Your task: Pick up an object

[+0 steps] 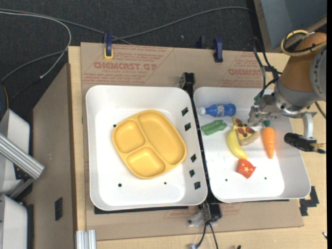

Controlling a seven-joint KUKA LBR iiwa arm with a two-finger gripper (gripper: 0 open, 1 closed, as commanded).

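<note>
The right bin [290, 183] holds a blue and white bottle [218, 110] lying on its side, a green piece [213, 127], a yellow banana [236, 144], a pizza slice toy [245, 133], an orange carrot [268, 141] and a red block [246, 168]. My gripper [258, 116] hangs low over the bin's upper right part, just above the pizza slice and left of the carrot's top. I see nothing between its fingers.
The left bin [101, 180] holds a yellow three-compartment plate [149, 143]. Black clips line the divider between the bins [193, 139]. Blue clamps [108, 44] hold the cardboard at the back. The arm's orange band [298, 66] rises at the right.
</note>
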